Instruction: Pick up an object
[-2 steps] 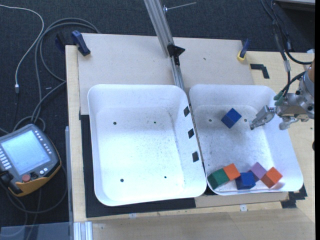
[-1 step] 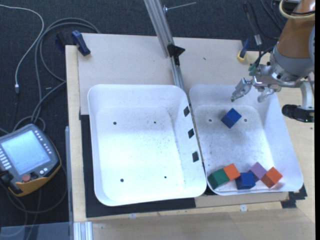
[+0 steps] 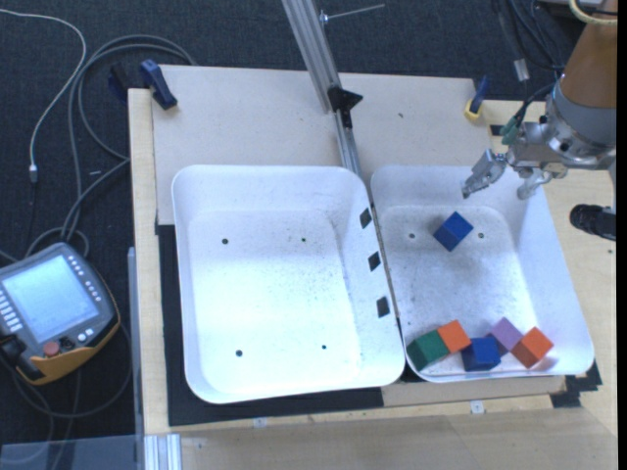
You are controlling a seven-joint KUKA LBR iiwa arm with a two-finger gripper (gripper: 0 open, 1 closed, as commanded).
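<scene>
In the camera view the pincer (image 3: 503,178) hangs over the far rim of the right bin (image 3: 549,238), its two fingers spread apart with nothing between them. Just below and left of the pincer, a lone blue cube (image 3: 454,231) lies on the bin floor, tilted on a corner and apart from everything else. Well below the pincer, along the bin's near wall, sit a green cube (image 3: 427,348), an orange cube (image 3: 454,336), a second blue cube (image 3: 481,352), a purple cube (image 3: 506,333) and another orange cube (image 3: 533,347), packed close together. Far left of the pincer lies the left bin (image 3: 196,262). Open bin floor surrounds the lone blue cube. Beyond the pincer, bare tabletop (image 3: 245,116) runs to the far edge.
</scene>
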